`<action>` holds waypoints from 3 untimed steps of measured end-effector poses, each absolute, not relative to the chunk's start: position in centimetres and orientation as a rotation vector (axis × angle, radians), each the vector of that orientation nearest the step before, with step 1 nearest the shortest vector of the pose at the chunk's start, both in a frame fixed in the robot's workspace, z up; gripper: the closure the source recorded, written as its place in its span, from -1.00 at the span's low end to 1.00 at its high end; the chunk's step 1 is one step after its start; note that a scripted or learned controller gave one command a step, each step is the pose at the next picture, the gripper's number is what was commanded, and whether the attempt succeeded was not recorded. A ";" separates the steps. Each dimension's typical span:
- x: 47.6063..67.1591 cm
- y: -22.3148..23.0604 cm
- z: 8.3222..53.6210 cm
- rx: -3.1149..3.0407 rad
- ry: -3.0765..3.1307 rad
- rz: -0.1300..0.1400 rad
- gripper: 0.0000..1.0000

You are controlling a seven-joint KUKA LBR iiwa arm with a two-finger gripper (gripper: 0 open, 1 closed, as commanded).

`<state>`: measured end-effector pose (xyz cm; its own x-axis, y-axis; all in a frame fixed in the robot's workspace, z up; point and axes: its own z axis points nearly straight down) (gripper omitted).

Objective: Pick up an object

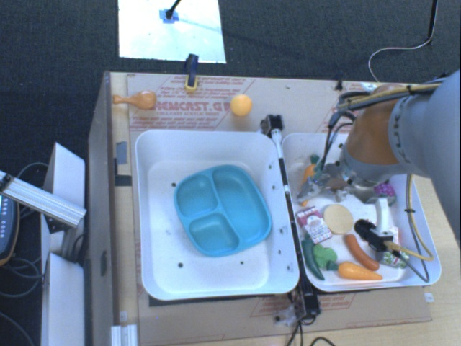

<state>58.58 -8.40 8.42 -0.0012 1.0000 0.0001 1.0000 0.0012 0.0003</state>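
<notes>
1. Bench (209, 99): a brown board bearing two shallow white bins side by side.
2. Left bin (162, 164): holds one blue divided plate (222, 209) with three compartments, lying slightly turned near the bin's centre.
3. Right bin (421, 229): holds a cluster of small items, described in items 4 to 7.
4. Small printed card (315, 224), red and white, lies near the bin's left wall.
5. Round tan disc (338, 218) lies just beside the card, on its right.
6. Green toy vegetable (320, 256) lies below the card; an orange carrot (359, 270) lies near the bin's lower edge, and a reddish sausage-shaped piece (360, 251) lies just above the carrot.
7. A small purple item (385, 190) shows at the edge of the arm.
8. Arm (403, 132): grey with an orange band, reaching in from the right over the upper part of the right bin.
9. Gripper (320, 184): positioned low over the upper left area of the right bin, above the card and disc. Jaw state: cannot be told, as the wrist body and cables cover them.
10. Outside the bins, on the board's upper strip: an orange ball (241, 105) and a tan spoon-like toy (137, 101).
</notes>
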 end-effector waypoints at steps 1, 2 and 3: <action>62.6 -8.6 8.5 2.217 2.223 0.003 -1.00; 65.1 -9.4 8.5 2.215 2.224 0.003 -1.00; 65.2 -9.4 9.6 2.211 2.225 0.006 1.00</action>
<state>65.19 -9.37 9.60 -0.0066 1.0000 -0.0005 1.0000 0.0066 0.0062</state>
